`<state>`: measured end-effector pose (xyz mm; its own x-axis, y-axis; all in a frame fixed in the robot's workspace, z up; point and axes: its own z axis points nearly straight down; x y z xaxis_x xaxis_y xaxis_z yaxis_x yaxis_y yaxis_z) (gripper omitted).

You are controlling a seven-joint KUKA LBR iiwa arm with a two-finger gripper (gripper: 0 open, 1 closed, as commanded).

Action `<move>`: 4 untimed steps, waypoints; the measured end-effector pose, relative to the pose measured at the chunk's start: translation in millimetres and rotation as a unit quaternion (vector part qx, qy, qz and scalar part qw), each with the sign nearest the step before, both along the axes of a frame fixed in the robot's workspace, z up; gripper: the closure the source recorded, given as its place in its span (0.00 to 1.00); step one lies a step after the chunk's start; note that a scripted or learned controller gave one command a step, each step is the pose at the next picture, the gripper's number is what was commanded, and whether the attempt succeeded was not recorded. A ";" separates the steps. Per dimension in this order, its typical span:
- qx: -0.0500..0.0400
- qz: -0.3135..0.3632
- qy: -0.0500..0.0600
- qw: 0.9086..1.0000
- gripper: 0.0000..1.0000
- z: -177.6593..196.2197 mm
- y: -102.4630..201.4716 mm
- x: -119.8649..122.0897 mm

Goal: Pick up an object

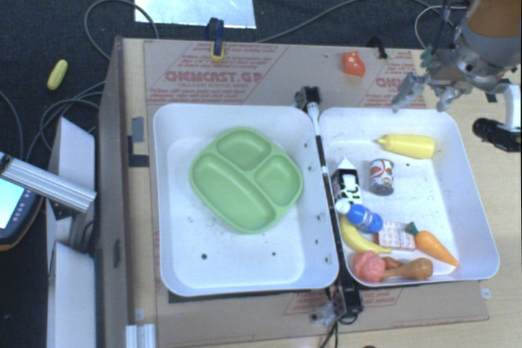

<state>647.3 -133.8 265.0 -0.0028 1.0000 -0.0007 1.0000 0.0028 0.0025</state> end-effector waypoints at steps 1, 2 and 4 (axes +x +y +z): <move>0.001 -0.001 0.003 1.000 0.00 -162.3 -22.3 -22.7; 0.006 -0.005 0.026 1.000 0.00 -184.8 -26.5 10.6; 0.000 -0.001 0.001 1.000 0.00 -180.4 -39.7 -47.4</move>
